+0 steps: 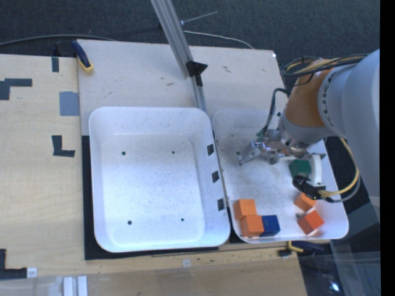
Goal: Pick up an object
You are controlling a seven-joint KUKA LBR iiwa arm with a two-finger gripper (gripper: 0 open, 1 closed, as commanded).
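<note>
The right bin (278, 119) holds the loose objects. Two orange blocks (247, 208) (251, 226) sit at its near left corner, with a blue block (270, 225) touching the nearer one. Two more orange blocks (304, 201) (310, 221) lie at the near right. A green block (300, 166) lies partly under the wrist. My gripper (242, 158) hangs low over bare floor in the left middle of this bin, pointing left. It is open with nothing between its fingers, well short of the blocks.
The left bin (99, 165) stands beside the right one, their rims touching. A slanted metal pole (176, 36) crosses the bench behind the bins. Cables (345, 187) loop off the arm over the right bin's right edge.
</note>
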